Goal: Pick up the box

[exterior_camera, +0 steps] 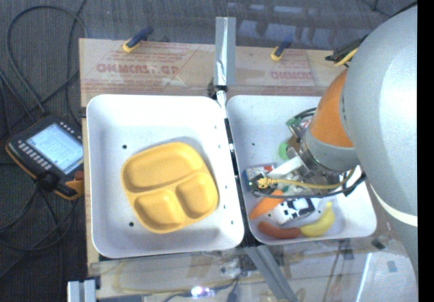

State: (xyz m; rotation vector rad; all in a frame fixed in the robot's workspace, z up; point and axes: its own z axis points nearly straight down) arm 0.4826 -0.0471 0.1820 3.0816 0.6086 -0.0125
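Box right bin; arm overhead (wrist bent low).

Colours around the yellow tray

The divided tray is mustard yellow in a white bin. Right of it, a second white bin holds an orange carrot, a yellow banana and a red sausage.

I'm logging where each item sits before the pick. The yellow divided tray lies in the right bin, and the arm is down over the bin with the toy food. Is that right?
Not quite. The yellow divided tray lies in the left bin, not the right one, as the camera view shows. The rest holds: the arm is down over the right bin with the toy food.
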